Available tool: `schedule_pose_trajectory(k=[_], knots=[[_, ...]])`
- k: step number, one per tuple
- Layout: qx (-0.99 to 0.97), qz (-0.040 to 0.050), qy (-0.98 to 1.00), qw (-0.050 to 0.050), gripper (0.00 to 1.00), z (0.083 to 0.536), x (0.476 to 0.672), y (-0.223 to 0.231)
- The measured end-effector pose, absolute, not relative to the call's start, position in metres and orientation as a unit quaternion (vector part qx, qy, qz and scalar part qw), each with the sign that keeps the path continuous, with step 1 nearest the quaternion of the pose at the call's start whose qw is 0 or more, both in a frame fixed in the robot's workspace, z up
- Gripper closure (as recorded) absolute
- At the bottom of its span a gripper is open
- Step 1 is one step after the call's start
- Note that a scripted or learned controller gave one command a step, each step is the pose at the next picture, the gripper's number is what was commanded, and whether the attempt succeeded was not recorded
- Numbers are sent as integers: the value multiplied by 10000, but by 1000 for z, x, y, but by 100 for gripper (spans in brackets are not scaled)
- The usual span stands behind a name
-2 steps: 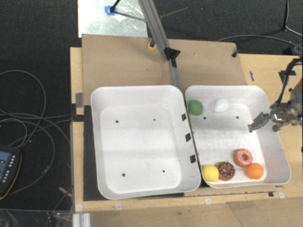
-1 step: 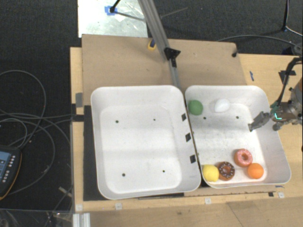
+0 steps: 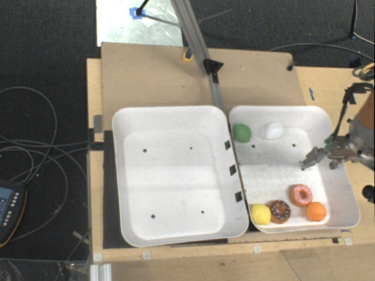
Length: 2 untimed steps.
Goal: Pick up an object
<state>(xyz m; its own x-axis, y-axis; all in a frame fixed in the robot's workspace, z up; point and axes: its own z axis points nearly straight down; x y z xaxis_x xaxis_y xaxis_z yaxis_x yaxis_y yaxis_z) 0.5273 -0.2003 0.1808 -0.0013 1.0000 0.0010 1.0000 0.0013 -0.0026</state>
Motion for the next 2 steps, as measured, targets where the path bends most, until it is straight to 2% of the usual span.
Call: schedule_pose_trajectory(k=[1, 2], knots=[[-7066, 6, -7076, 22, 0, 121, 528, -192], [-7067, 3, -7075, 10, 0, 89, 528, -192]])
